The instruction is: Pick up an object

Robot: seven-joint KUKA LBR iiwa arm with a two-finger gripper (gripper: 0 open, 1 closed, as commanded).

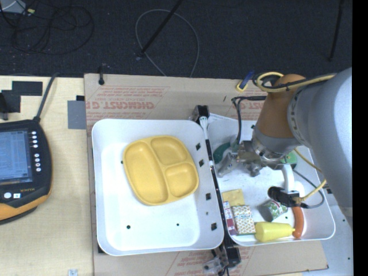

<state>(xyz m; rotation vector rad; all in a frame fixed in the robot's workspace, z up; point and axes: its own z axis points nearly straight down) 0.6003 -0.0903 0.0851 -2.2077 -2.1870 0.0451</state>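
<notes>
Nothing is lifted yet: the gripper (238, 161) hangs low in the right bin (329, 226) by a green object (222, 152). Whether its claw is apart or together, I cannot tell; the grasp is left.

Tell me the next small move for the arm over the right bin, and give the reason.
Probably a short drop straight down. The gripper hangs low in the right bin, near its upper left corner, close over a dark green object by the divider. The other items, a yellow piece and patterned packets, lie nearer the bin's front edge, so the green object looks like the nearest target.
</notes>
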